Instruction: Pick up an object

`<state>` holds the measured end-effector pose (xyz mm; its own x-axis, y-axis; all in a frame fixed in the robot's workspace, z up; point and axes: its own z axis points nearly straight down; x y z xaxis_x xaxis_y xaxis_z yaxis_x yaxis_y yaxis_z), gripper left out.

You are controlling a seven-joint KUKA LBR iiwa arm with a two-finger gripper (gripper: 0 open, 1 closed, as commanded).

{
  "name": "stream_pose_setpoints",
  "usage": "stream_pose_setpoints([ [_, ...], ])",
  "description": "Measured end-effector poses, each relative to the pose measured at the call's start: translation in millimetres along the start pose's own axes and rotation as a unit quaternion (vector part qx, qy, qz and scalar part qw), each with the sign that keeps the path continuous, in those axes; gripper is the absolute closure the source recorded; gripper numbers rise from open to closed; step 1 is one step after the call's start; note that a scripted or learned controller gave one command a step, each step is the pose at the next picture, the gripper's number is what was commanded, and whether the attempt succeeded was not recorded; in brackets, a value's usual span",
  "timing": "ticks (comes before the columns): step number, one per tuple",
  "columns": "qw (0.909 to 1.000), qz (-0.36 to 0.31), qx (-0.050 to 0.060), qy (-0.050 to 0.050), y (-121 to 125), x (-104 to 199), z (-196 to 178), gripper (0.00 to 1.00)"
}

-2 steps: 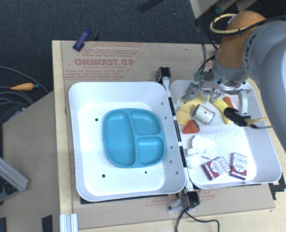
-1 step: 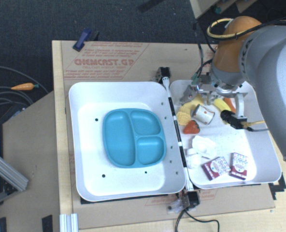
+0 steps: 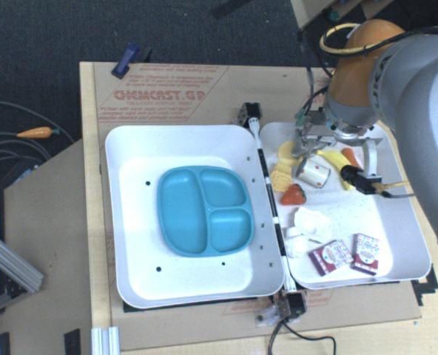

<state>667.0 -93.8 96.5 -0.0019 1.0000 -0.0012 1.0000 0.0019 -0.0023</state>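
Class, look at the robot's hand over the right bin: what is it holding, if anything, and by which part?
It cannot be told: the hand sits low among the items in the right bin, just above a small white cylinder.

Divided plate [image 3: 204,211] in left bin [image 3: 130,154]; clutter in right bin [image 3: 404,228].

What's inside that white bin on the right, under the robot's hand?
The right bin holds yellow pieces, a red piece, a white cylinder, white crumpled bits and two maroon packets. The gripper covers what lies directly beneath it.

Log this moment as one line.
arm: over right white bin | gripper: low among small items, hold unconfirmed | blue three-compartment plastic tray: left white bin
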Motion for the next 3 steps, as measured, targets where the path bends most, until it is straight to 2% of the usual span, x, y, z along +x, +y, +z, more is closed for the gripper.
stream_pose_setpoints([
  [1,1.0000,0.000,0.000,0.000,-0.2,0.1,0.3,0.00],
  [2,1.0000,0.000,-0.001,0.000,0.6,0.2,-10.4,1.00],
  [3,1.0000,0.000,-0.001,0.000,0.4,0.4,-10.0,0.00],
])
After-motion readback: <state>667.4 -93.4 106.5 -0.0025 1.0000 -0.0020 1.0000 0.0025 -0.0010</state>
